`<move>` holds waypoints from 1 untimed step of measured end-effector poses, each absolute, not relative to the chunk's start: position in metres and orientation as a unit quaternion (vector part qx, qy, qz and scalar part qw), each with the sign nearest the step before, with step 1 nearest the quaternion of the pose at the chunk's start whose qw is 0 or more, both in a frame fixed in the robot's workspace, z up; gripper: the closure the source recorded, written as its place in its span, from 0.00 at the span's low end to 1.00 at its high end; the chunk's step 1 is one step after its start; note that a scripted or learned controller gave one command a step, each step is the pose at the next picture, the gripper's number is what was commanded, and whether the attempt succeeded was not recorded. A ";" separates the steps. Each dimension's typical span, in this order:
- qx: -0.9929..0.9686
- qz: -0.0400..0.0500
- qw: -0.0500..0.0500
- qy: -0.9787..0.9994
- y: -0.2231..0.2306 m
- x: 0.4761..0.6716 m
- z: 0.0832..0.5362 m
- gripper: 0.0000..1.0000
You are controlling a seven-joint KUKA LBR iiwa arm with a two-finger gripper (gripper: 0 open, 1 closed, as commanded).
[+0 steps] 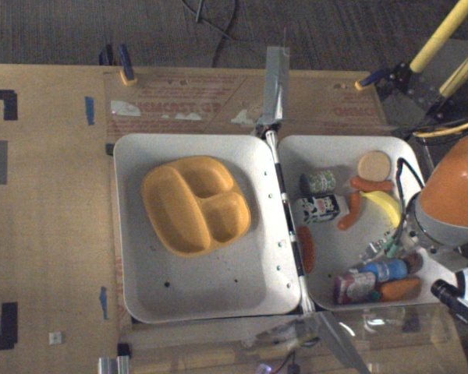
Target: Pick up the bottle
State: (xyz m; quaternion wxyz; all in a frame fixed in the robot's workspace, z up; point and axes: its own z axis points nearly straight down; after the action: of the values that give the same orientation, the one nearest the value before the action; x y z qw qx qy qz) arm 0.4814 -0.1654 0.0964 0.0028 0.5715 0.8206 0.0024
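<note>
Lying on its side at the near edge of the right bin (327,150), the bottle (384,271) is wedged between a pink packet (353,287) and an orange carrot (399,288). Crowding is the risk: the end effector (396,244), hovering just above it and whose state I cannot tell, could catch a neighbour or slip off the bottle's rounded side.
</note>
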 end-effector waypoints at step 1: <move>0.510 0.000 0.002 0.860 -0.223 0.499 0.206 1.00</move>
State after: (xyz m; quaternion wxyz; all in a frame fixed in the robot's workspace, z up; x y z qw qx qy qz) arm 0.4992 -0.2230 0.2058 0.0021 0.5096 0.8604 0.0002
